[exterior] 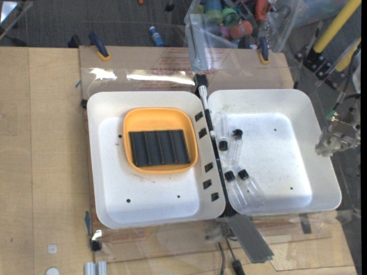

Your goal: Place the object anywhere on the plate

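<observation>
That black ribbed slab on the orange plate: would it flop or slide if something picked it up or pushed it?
The black ribbed slab lies flat with straight edges on the orange plate, so it is probably stiff rather than floppy. Being wide and low, it seems unlikely to tip or roll. If pushed, the plate's raised rim would likely stop it.

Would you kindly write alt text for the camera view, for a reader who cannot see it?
A black ribbed object lies on an orange plate in the left white bin. The right white bin holds a few clear vials with black caps near its left wall. A clear box of colourful items stands behind the bins.
</observation>
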Tool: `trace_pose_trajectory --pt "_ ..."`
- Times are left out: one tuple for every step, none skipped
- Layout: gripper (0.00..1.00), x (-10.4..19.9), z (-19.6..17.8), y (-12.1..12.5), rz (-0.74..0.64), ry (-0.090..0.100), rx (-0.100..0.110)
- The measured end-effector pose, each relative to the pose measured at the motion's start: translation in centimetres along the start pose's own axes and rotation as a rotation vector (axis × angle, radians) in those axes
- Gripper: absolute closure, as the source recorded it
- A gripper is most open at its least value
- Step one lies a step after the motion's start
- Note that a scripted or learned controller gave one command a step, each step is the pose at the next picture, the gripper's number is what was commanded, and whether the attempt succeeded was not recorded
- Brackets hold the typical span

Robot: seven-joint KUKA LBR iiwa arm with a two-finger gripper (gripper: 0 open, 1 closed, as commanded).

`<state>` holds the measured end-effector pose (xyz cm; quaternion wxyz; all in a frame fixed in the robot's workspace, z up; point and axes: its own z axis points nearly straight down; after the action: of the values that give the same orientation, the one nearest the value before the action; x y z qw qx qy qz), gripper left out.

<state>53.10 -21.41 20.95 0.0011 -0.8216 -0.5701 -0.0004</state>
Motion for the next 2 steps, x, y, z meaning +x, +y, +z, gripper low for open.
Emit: trace_pose_trajectory --pt "1.00 4.0 -5.6 6.9 -0.132 -0.003 -0.003" --pt "1.00 5.0 -9.8 12.7 -0.114 -0.003 -0.003"
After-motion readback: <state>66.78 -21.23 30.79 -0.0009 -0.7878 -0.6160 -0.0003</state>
